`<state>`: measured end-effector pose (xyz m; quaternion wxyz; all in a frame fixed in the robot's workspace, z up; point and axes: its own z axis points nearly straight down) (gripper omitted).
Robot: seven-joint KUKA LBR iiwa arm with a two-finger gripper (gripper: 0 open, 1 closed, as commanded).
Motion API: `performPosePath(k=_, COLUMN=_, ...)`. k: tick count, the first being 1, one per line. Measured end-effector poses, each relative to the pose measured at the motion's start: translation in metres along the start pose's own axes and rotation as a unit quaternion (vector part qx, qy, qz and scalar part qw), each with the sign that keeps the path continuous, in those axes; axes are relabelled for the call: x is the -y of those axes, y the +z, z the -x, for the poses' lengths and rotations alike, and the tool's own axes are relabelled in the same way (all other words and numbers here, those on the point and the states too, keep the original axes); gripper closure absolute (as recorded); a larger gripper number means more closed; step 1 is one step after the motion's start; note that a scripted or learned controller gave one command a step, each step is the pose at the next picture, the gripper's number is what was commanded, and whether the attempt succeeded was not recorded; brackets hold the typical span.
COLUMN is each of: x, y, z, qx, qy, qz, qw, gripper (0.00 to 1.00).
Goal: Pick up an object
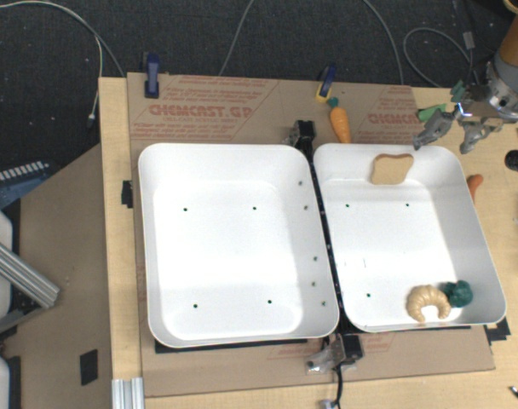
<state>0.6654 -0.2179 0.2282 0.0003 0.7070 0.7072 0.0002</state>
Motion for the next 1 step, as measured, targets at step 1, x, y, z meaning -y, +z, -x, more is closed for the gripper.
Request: performPosePath(k=1, x=0.0027, y=0.15, z=0.0051, qx=-0.002, qy=0.0, qz=-0.006, qw=1.0, gripper=0.0)
